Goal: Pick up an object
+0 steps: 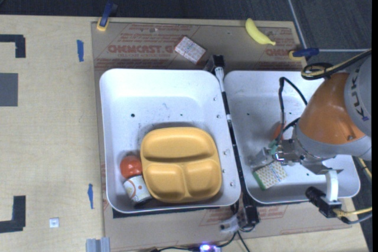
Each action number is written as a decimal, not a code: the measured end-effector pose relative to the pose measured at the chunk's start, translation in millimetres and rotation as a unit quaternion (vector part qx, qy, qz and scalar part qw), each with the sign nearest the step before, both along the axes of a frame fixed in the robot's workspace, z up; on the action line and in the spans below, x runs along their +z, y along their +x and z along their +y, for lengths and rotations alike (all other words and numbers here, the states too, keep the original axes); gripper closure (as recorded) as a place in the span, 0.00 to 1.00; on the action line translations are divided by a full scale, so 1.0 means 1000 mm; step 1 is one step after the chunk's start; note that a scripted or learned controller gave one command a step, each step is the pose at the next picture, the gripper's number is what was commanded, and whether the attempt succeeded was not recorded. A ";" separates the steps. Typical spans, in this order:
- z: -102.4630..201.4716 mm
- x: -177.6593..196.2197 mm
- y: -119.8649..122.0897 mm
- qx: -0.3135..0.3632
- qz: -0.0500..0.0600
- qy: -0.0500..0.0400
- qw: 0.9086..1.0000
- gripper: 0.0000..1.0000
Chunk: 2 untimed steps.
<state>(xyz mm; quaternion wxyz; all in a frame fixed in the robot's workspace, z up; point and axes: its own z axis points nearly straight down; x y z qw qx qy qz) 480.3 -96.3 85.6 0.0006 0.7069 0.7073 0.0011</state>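
The gripper (273, 155) hangs low in the right bin (254, 87), just above a patterned card (270, 174); I cannot tell how it is set or whether it has hold of anything. That 1 card lies at the bin's 7 o'clock, long axis running from 8 to 2 o'clock. The left bin (159, 88) has 1 yellow tray (179, 162) and 1 orange-and-white toy (133, 177) at its 8 o'clock. 1 banana (259, 32) and 1 small box (189, 49) lie beyond the 2 bins.

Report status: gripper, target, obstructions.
Gripper low in right bin, fingers unclear. Patterned pad just below it, grip unconfirmed. Yellow tray and orange-white object in left bin.
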 end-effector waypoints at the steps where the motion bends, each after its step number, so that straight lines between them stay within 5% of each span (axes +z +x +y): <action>1: 0.000 0.010 0.002 0.000 -0.003 0.000 1.000 1.00; 2: 0.000 0.010 0.002 0.000 -0.002 0.000 1.000 0.00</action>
